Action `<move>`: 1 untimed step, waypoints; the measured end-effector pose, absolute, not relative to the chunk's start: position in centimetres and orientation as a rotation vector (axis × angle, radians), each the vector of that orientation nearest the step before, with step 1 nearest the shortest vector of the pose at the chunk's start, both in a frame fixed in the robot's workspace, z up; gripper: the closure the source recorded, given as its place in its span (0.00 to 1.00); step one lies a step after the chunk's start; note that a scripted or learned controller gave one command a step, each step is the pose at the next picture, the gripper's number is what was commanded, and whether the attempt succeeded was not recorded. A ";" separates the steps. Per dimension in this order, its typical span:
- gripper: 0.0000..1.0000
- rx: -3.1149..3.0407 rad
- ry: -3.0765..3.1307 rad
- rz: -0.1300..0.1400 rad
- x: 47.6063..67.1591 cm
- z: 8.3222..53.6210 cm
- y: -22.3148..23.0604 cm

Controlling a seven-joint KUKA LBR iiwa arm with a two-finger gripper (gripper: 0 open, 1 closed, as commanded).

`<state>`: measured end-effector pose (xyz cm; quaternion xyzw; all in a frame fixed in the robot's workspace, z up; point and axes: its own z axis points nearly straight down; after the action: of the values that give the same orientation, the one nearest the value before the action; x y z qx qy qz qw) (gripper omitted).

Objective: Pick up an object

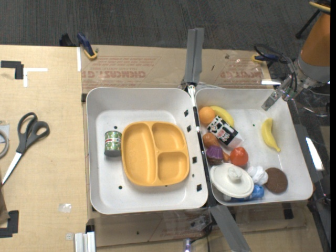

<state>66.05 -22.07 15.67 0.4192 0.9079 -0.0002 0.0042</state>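
Observation:
The right bin [294, 114] holds a loose pile of toy food. A yellow banana [270, 134] lies alone near its right wall. Along the bin's left side sit an orange [207, 114], a second banana [224, 114], a black-and-white carton [223, 132], a purple piece [214, 154] and a red tomato [239, 156]. At the front are a white lidded pot [232, 178], a blue item [257, 192] and a brown round cookie [276, 180]. My gripper [276, 95] hangs over the bin's back right corner, above and apart from the lone banana.
The left bin [97, 172] holds a yellow divided plate [156, 153] and a small green can [112, 143]. A grey divider bar [194, 56] runs between the bins. Scissors [25, 138] lie on the wooden bench at the left.

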 end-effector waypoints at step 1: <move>0.00 1.313 2.845 -0.001 66.1 15.7 -22.0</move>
<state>66.05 -22.03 15.66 0.4189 0.9080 -0.0003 0.0040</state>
